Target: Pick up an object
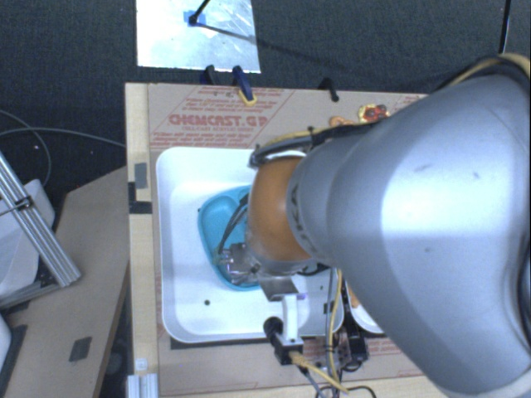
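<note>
A light blue, shell-shaped plastic object [217, 220] lies in the left white bin [177, 247], toward its right side. My gripper [235, 265] is low in this bin, at the near right edge of the blue object and overlapping it. The orange band [270, 210] and the big grey arm [415, 222] above it cover the right part of the blue object. Whether the gripper touches or holds the object is hidden from this angle.
The arm covers most of the right bin, of which a sliver of rim [365, 317] shows. A brown cardboard sheet [220, 118] lies behind the bins, with a blue clamp [243, 85] on it. A shiny foil panel [195, 23] lies farther back. An aluminium frame [33, 230] stands at far left.
</note>
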Motion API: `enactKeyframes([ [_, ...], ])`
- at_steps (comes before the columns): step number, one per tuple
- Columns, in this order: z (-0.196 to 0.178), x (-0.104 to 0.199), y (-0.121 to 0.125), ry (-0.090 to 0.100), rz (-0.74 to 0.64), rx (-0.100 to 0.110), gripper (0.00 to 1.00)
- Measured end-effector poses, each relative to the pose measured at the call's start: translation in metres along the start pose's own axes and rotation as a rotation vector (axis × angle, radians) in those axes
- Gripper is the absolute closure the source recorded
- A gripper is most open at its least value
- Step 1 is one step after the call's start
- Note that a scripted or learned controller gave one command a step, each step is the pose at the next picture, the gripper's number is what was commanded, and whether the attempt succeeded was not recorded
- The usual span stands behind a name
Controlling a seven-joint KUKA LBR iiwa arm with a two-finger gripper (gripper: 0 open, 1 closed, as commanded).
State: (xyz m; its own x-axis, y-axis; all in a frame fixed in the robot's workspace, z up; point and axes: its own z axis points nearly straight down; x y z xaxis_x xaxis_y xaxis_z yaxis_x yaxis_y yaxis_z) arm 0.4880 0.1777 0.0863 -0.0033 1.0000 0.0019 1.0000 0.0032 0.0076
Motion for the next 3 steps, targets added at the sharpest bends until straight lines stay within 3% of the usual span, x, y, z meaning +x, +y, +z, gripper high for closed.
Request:
enactKeyframes([
  [1, -0.013, -0.006, 0.170, 0.001, -0.001, -0.009, 1.00],
  [2, -0.028, 0.041, 0.032, 0.001, -0.007, 0.013, 1.00],
  [3, 0.002, 0.057, 0.065, -0.001, -0.001, 0.003, 1.00],
])
